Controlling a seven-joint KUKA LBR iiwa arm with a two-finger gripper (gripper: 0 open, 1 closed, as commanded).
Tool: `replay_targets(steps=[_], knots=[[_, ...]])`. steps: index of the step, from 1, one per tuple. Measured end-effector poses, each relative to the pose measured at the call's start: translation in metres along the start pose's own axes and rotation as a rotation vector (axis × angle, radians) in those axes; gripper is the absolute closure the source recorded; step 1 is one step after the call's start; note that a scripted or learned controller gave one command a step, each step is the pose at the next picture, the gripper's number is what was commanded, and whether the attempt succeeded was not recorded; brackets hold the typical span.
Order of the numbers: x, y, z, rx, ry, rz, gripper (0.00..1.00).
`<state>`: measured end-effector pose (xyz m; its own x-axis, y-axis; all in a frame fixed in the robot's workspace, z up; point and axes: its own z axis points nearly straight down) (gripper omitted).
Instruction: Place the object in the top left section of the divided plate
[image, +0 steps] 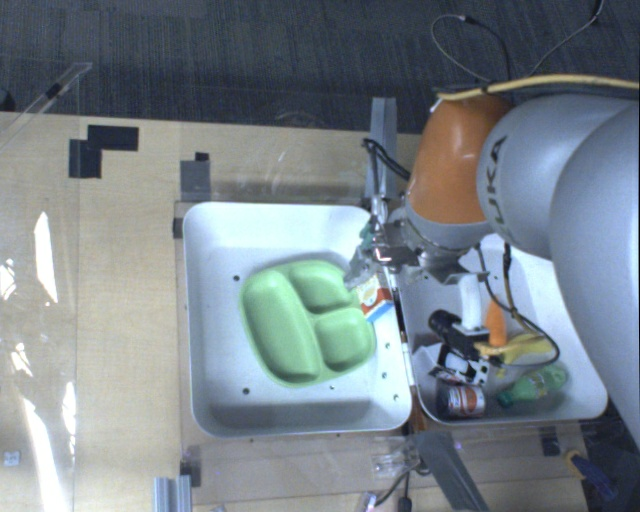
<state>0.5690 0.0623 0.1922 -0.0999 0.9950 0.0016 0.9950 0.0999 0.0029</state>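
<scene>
Wooden bench (100, 330), 2 white bins (215, 400) (side by side), dark floor (250, 50)

One fixed camera looks down at a slant from above the table (90, 300), taking in both white bins (215, 400) at middling distance.

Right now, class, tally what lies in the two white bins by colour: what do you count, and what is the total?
Green: 2, the divided plate and a bottle
Yellow: 1, a long item
Orange: 1, a carrot-like piece
Dark: 2, a can and a black item
Mixed colours: 1, a small packet by the plate's edge
Total: 7
</scene>
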Motion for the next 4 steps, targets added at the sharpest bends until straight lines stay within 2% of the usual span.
replay_targets(steps=[4], knots=[[0.0,0.0,0.0,0.0,0.0,0.0,0.0]])
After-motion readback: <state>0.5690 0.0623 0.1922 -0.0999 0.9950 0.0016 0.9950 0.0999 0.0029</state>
